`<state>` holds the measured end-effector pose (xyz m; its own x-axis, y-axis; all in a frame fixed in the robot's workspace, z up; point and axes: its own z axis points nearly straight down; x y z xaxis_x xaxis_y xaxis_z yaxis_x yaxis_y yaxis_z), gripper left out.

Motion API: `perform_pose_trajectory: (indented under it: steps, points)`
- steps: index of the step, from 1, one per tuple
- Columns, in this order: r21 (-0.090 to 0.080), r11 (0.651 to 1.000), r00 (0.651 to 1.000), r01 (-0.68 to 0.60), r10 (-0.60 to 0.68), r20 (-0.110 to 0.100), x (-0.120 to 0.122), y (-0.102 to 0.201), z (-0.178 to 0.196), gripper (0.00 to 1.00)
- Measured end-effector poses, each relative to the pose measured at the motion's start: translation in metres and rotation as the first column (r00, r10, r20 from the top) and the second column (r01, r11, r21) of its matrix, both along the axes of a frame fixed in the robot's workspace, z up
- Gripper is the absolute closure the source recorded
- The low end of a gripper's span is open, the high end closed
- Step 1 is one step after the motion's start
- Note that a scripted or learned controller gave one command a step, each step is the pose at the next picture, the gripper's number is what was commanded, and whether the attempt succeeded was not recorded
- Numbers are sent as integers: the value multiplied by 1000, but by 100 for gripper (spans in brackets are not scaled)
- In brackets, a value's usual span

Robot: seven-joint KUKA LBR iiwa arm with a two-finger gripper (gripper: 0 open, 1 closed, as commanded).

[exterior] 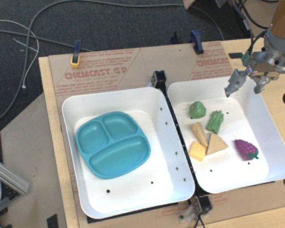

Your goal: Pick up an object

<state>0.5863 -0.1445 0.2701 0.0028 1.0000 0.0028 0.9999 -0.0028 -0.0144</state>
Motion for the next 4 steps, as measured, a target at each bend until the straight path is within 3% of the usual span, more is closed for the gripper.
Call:
perform_pose_trajectory:
  steps: [1,3,4]
  points:
    - [-2,1000,1000,-3,3,13,2,1,8,0]
    - [-2,1000,1000,-3,3,12,18,-9,-87,0]
    - [-1,1000,1000,-2,2,10,11,-16,-137,0]
